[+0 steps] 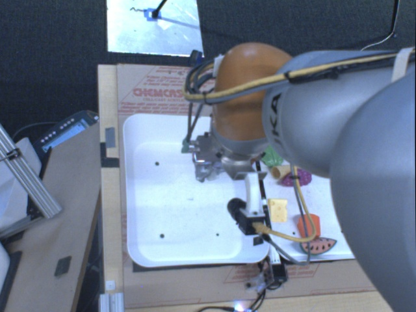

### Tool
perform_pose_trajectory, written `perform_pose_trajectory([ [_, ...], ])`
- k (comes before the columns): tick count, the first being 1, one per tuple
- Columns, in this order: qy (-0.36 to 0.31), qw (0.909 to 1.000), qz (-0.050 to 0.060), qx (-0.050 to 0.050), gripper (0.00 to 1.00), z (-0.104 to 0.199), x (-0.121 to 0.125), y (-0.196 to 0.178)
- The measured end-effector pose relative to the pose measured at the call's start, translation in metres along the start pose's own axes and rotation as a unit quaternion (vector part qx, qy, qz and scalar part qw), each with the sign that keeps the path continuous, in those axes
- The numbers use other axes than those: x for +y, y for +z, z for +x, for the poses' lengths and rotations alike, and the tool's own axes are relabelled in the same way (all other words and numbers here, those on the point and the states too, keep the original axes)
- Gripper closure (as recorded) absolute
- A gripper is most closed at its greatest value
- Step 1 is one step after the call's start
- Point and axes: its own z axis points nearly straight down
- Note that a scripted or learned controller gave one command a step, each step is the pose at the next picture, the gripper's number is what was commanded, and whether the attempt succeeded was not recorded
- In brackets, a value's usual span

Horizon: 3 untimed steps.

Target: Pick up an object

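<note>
The hand (pixel 205 166) hangs over the left bin (pixel 149 194); I cannot tell its grip. In the right bin (pixel 338 253), the yellow toy cheese (pixel 278 210) looks light, stiff, probably plastic: pinch its flat sides.

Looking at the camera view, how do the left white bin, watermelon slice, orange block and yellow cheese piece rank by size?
1. left white bin, by far.
2. watermelon slice.
3. orange block and yellow cheese piece look alike, so unranked.
</note>
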Motion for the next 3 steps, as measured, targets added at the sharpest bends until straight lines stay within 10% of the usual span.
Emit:
perform_pose_trajectory([
  [1, 0.000, 0.9999, -0.016, 0.006, 1.00, 0.020, -0.044, -0.205],
  [2, 0.001, 1.0000, -0.003, -0.001, 1.00, 0.064, -0.043, -0.092],
  [3, 0.002, 0.9999, -0.015, 0.005, 1.00, 0.061, -0.043, -0.231],
])
